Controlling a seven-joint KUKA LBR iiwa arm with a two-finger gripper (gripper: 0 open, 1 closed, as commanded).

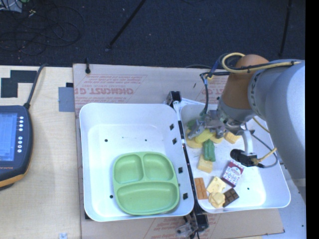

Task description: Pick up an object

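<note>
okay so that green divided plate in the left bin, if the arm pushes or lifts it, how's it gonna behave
The green plate looks like stiff moulded plastic, so probably rigid and light. It lies flat in the left bin, so likely slides rather than tips. Its low rim may be awkward to grip.

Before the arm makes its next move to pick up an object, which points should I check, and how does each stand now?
1. Gripper is over the right white bin: ok.
2. Objects lie within reach under it, a yellow block and a dark green piece: ok.
3. An object sits between its fingers: cannot tell.
4. Green divided plate in the left white bin is away from the arm: ok.
5. Red and white packet lies apart from the pile: ok.
</note>
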